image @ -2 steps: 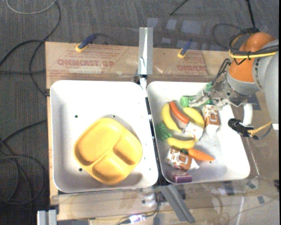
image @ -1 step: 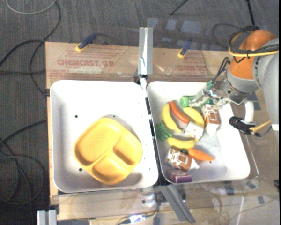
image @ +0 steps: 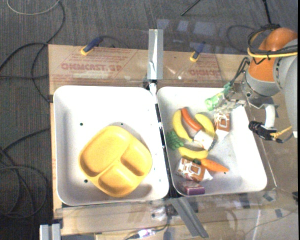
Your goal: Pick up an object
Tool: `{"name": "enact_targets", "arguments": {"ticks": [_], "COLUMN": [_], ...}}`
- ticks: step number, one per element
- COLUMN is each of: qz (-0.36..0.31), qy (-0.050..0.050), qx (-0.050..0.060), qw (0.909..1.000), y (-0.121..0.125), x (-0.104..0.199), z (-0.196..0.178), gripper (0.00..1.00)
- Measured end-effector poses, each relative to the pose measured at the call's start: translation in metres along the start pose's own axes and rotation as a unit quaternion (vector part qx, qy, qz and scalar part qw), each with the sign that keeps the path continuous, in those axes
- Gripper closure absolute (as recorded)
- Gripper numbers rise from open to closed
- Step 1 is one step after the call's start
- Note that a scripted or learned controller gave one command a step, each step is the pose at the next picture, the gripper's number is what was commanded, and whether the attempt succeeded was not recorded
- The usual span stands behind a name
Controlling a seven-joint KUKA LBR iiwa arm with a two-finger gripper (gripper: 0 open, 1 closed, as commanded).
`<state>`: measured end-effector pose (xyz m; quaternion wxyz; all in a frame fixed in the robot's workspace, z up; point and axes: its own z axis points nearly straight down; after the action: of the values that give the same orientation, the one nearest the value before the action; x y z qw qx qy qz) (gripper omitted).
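The toys wait in a heap in the right bin (image: 250, 149): two bananas (image: 179, 125), a red sausage (image: 191, 120) lying across them, a carrot (image: 215, 166) and a small brown carton (image: 191, 169) toward the near edge, with a purple block (image: 192, 189) against the near wall. A second brown carton (image: 221, 122) sits on the far side of the heap, just beside the gripper (image: 229, 100). The gripper hangs over the bin's far right corner, and a green thing (image: 213, 101) shows at its tip, touching or just under it. I cannot tell how wide it is spread, nor whether the green thing is really clamped.

In the left bin (image: 70, 134) lies a yellow divided plate (image: 115, 160), well apart from the heap.

The risk, as I judge it, is a weak grasp: the green piece may only rest against the tip and drop on the lift. The corner walls are close too, and could catch the gripper.
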<state>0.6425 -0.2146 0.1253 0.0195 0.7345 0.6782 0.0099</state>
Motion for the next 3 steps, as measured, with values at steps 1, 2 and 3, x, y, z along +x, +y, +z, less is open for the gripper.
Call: {"name": "enact_targets", "arguments": {"ticks": [1, 2, 3], "qz": [-0.032, -0.240, -0.274], "qy": [0.007, 0.009, 0.011], "qx": [0.021, 0.010, 0.017], "qw": [0.9992, 0.9707, 0.9615], "y": [-0.025, -0.066, 0.018], "x": [0.041, 0.000, 0.046], "z": [-0.092, 0.001, -0.075], "gripper": [1.00, 1.00, 1.00]}}
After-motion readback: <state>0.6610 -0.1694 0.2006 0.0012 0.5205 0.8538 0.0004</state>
